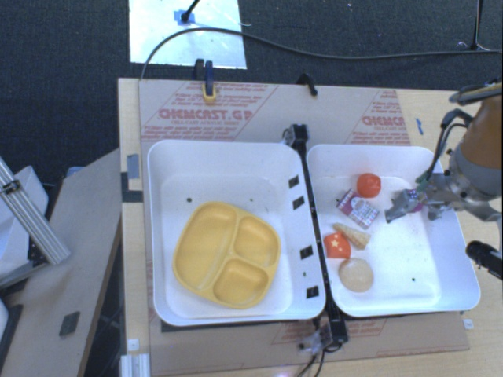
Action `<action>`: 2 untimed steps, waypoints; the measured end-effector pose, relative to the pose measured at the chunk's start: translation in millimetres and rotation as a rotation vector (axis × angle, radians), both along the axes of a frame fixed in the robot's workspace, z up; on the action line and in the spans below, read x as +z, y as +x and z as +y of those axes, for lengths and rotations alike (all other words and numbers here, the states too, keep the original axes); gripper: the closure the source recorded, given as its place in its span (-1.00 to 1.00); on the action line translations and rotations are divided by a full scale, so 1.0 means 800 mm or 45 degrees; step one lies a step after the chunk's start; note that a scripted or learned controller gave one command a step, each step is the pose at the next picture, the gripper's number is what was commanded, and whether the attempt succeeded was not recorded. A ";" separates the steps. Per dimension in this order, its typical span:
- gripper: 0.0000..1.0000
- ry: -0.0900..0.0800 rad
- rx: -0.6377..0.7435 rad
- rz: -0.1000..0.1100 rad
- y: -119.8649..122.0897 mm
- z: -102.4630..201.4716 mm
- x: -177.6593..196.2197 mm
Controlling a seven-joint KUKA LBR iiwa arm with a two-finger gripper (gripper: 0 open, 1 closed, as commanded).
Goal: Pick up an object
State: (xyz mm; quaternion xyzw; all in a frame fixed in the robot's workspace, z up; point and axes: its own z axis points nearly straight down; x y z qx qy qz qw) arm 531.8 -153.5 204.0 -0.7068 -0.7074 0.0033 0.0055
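The end effector (395, 208) hangs over the right bin (452, 297), reaching in from the right edge on the grey arm (471, 163). Whether it is parted or closed cannot be told at this size; nothing is seen gripped in it.

Candidate objects lie in a loose cluster on the far side of the end effector from the arm. Nearest is a small printed packet (357, 208), just beside it. A red ball (368, 184) sits near, slightly further up the bin. A tan wedge (350, 236) and a red-orange ball (337, 246) lie below the packet, touching or nearly so. A pale round disc (355, 275) rests furthest from the end effector, toward the near rim. The left bin (181, 151) holds a yellow divided tray (226, 254), well apart from the end effector.

Assessment: the approach stage is in hand; no pick is made. The packet or the red ball are the shortest reach. The red ball stands free of its neighbours and offers a clean straddle, though it may roll. The wedge and red-orange ball are crowded; a descent there risks striking both. Recommend centring squarely over one object before descending.
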 end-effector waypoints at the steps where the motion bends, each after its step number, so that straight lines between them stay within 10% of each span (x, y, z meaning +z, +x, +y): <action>1: -1.00 -0.003 0.004 -0.014 0.003 0.001 0.007; 2: -1.00 -0.003 0.001 -0.010 0.006 -0.006 -0.050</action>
